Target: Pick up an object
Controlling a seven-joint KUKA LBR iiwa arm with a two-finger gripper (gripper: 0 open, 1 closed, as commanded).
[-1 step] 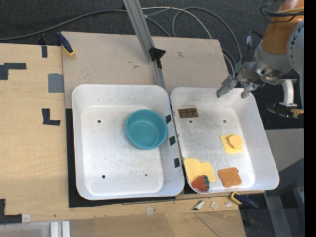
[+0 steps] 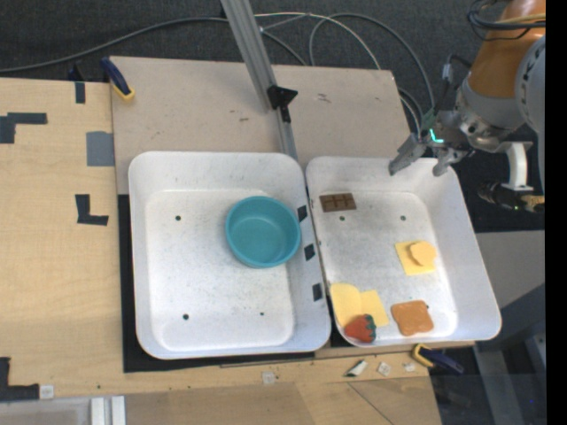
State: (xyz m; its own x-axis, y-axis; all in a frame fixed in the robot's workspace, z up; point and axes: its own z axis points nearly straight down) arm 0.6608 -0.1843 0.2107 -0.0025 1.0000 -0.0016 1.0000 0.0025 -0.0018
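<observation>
Camera view: gripper (image 2: 420, 159) hovering over far right corner of right bin (image 2: 469, 264), fingers spread apart, gripping nothing. Blue bowl (image 2: 262, 230) sitting upright in left bin (image 2: 151, 264). Right bin holding brown waffle-like piece (image 2: 337, 203), yellow block (image 2: 417, 257), orange-brown piece (image 2: 412, 317), red strawberry-like item (image 2: 361, 328) lying on yellow slice (image 2: 353, 302); small shapes staying hard to identify.

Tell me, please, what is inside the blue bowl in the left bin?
The blue bowl sits in the left bin, and only its own blue inner surface shows inside. The bin floor under the bowl is covered.
</observation>
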